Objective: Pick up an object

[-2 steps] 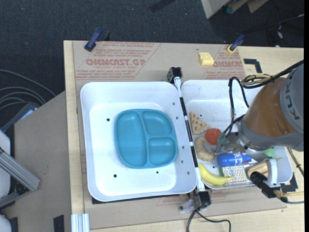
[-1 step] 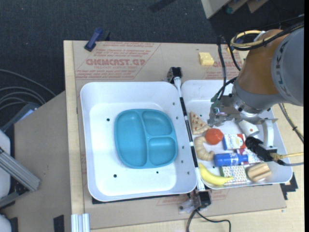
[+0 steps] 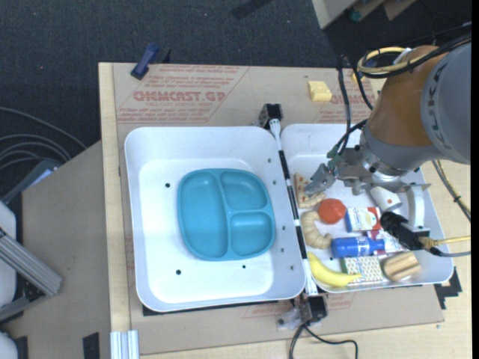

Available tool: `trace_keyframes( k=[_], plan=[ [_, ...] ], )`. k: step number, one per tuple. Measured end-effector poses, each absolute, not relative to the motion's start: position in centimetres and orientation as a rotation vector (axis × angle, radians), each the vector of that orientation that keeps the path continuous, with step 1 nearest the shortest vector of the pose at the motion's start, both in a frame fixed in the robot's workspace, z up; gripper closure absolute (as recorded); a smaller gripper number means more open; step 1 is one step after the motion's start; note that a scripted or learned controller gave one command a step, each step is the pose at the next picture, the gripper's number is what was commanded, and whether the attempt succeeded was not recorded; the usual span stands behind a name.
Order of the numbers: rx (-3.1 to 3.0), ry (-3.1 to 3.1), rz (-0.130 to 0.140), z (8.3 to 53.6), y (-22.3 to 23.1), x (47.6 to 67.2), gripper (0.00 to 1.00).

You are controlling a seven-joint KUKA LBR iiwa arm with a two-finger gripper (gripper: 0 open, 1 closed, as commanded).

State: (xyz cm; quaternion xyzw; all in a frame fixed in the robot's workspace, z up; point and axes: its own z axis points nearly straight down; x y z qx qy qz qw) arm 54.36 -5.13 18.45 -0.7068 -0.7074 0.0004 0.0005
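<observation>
Beside one blue tray [image 3: 224, 214]: one banana [image 3: 329, 273], one tomato [image 3: 331, 211].

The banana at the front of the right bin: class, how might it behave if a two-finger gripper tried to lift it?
The banana is curved and smooth-skinned, so it may slip or swivel between fingers. It looks soft enough to bruise. Wedged against the bin wall, it probably won't roll.

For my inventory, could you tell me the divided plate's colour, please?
Turquoise blue plastic divided plate, camera view.
</observation>
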Motion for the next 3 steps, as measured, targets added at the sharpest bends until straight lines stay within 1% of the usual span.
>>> trace_keyframes(
  k=[1,2,3],
  plan=[
    [-2.23,-2.228,-0.008,9.0,-10.1,54.3,0.0],
    [-2.228,-2.23,-0.011,9.9,-9.9,54.4,1.0],
    [-2.221,-2.224,-0.003,24.3,-5.4,53.4,1.0]
  ],
)
